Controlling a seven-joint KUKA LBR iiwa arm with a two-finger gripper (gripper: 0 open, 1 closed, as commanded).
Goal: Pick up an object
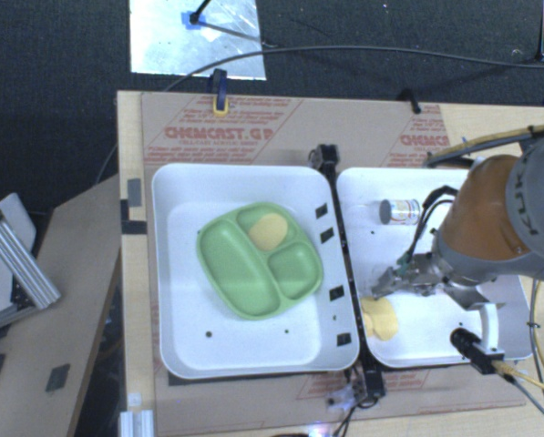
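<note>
In the right bin point(490, 344), a pale yellow lumpy object point(380, 320) lies near the front left corner. A small silver can with a yellow label point(399, 211) lies on its side toward the back left. My gripper point(387, 283) hangs low over the bin's left part, just above and behind the yellow object; whether it touches the object cannot be made out. The grey arm with its orange band point(490, 217) covers much of the right bin. In the left bin point(180, 335), a green divided plate point(244, 271) holds another yellow piece point(270, 231) in its back compartment.
The black divider point(341, 253) with clips runs between the two bins. Cardboard point(253, 126) lies under both bins. A black cable point(431, 215) loops near the wrist. A clamp point(220, 91) stands at the back edge.
</note>
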